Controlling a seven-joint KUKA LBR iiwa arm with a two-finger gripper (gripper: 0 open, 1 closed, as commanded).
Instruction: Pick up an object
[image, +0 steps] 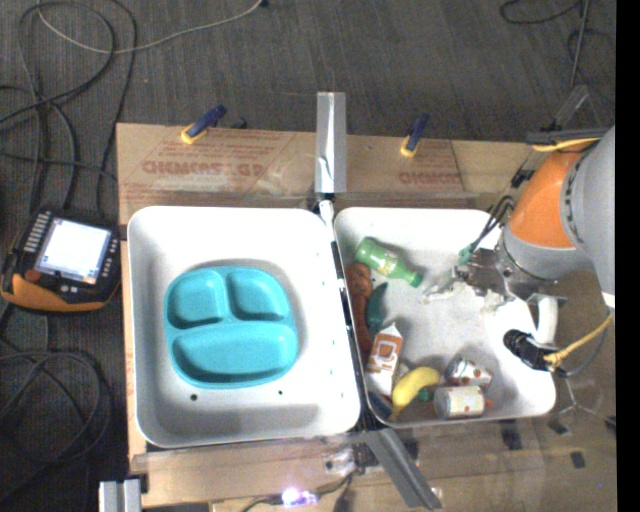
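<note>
The right bin (450, 225) holds several objects. A green bottle (386, 262) lies near its back left. A brown item (358, 281) and a dark green one (376, 306) rest against the left wall. Toward the front lie a small orange-and-white carton (385, 350), a yellow banana (414, 385) and two small cans (461, 401) (468, 372). My gripper (468, 276) hangs low over the right middle of this bin, to the right of the green bottle and apart from it. I see nothing held in it.
The left bin (150, 300) carries a blue divided plate (233, 325). The grey arm with its orange band (548, 205) covers the right bin's far right side. A metal post (330, 140) stands behind the bins, and a handheld pendant (65, 260) lies at the far left.
</note>
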